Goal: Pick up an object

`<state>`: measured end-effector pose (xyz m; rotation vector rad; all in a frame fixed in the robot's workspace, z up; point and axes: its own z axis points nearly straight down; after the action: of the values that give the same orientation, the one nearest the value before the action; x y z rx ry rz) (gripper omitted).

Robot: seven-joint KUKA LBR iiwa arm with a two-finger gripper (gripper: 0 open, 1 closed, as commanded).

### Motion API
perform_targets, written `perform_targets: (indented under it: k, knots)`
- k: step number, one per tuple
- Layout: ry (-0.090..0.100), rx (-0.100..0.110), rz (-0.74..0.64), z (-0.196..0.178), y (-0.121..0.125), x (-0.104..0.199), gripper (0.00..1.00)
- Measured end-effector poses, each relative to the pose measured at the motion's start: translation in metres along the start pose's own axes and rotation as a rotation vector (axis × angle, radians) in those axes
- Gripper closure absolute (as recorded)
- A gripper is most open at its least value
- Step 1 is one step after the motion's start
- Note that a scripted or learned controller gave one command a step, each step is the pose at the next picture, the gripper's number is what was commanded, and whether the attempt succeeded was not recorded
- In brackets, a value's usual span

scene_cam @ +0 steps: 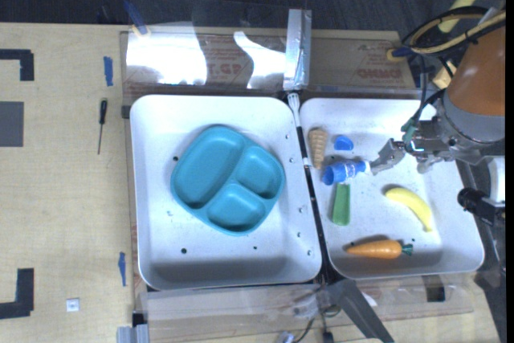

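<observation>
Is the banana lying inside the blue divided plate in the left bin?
No. The banana lies on the floor of the right bin, while the blue divided plate sits in the left bin.

Grey arm with orange band (482, 80) entering from the right, upper part of view. Wrist angled down and leftward. Hand (384, 161) extended left, low, fingers pointing left (finger spacing unreadable at this angle). Black cabling (438, 28) looped above the wrist. Dark bracket part (474, 201) visible below the wrist.
</observation>
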<state>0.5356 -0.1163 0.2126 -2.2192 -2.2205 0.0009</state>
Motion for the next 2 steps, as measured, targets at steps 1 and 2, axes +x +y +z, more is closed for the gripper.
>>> perform_targets:
  k: [1,2]
  knots:
    - [0.0,0.002,0.146,0.04,-0.037,-0.046,0.0]
    - [0.0,-0.007,0.135,0.126,-0.034,-0.076,0.0]
